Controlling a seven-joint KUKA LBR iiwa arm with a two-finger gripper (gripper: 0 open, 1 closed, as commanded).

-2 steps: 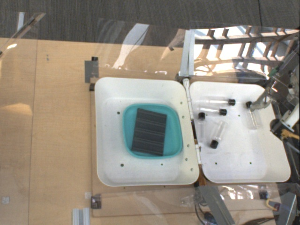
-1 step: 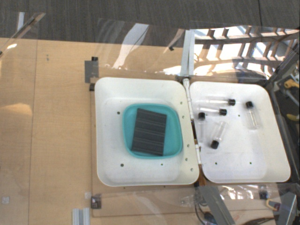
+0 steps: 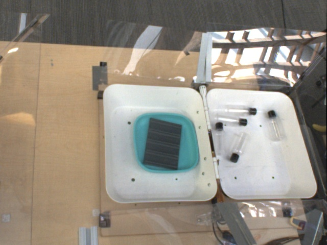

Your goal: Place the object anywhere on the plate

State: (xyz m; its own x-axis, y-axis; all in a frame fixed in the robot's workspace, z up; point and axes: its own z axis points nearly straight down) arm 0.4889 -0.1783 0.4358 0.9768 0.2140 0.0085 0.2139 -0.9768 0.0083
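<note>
A teal plate [image 3: 190, 148] lies in the middle of the left white bin [image 3: 120, 162]. A dark grey ribbed rectangular block [image 3: 163, 143] rests flat on the plate, slightly tilted, covering most of its centre. Several clear vials with black caps lie loose in the right white bin [image 3: 286, 177]: one [image 3: 239, 109] near the top, one [image 3: 230, 122] below it, one [image 3: 236, 148] near the middle, and one [image 3: 275, 124] to the right.
The two bins sit side by side on a wooden bench, joined along a hinge-like divider [image 3: 208, 137]. A metal frame [image 3: 265, 50] stands behind the right bin. Cables and a bracket [image 3: 230, 228] lie at the bottom front.
</note>
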